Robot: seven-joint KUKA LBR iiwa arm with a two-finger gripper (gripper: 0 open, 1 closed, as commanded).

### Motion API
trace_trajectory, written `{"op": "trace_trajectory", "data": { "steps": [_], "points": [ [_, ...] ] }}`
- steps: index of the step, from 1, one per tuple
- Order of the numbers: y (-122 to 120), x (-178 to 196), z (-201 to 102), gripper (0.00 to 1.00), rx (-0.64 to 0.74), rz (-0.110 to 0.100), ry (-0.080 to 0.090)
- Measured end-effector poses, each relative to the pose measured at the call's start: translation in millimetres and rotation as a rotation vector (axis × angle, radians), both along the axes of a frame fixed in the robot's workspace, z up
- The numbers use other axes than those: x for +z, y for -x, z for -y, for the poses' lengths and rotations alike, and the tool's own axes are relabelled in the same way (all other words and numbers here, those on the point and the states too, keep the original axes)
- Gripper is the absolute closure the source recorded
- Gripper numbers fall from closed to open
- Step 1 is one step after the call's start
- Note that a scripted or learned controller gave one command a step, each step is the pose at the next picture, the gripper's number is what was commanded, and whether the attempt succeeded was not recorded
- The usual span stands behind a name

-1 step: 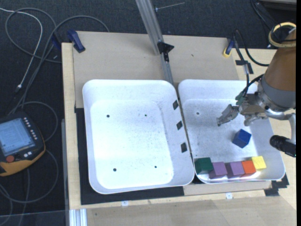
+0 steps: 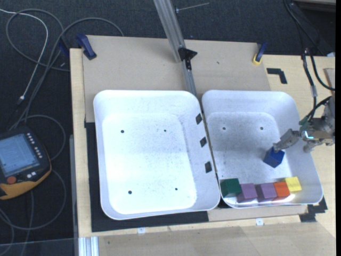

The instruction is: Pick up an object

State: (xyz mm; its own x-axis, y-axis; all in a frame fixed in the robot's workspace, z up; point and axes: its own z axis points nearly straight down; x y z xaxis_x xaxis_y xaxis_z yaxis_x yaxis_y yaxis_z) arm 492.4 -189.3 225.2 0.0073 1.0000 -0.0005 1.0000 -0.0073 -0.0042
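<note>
Jaws [image 2: 285,143] low in right bin [image 2: 250,108], one grey finger [image 2: 286,140] visible reaching left; can't tell if apart or clamped. Blue block [image 2: 274,158] directly below the fingertip, contact unclear. Nearer the camera, along the bin's front wall: green [image 2: 230,187], two purple [image 2: 257,192], orange [image 2: 282,189], yellow [image 2: 293,184] blocks. Arm cut off at right edge.

A robotics lab: a plywood counter [image 2: 138,63] bearing two shallow white plastic bins [image 2: 106,105], loose black cables [image 2: 32,23] and an orange-edged teach pendant [image 2: 18,161] on dark carpet [image 2: 32,89].
</note>
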Motion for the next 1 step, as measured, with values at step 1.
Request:
{"op": "trace_trajectory", "data": {
  "steps": [1],
  "points": [
    [-57.8, -130.1, 6.9, 0.00, 0.009, -0.003, -0.004]
  ]
}}
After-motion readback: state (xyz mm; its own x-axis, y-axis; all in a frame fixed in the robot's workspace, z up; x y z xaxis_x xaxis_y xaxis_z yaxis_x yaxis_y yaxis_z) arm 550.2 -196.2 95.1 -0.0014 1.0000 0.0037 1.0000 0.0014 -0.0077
